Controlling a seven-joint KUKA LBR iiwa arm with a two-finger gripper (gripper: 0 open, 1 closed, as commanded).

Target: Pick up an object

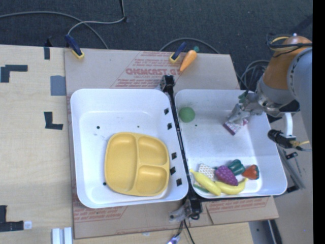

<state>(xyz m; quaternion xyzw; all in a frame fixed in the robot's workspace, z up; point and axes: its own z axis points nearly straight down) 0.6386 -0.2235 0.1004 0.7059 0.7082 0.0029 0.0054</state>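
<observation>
The gripper point(236, 120) hangs low over the upper right part of the right bin point(264, 151); its fingers blur together, so whether they are spread or closed I cannot tell. A green ball point(187, 114) lies near the bin's upper left corner. Along the near wall lie a banana point(219, 186), purple grapes point(226, 175) and a red piece point(251, 173). The left bin point(86, 136) holds a yellow divided plate point(136, 163).

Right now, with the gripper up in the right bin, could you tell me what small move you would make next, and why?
I would probably shift the gripper toward the green ball before descending. The ball sits alone near the divider in the right bin, apart from the crowded toy food pile at the near edge, so it seems the easier pick.
</observation>
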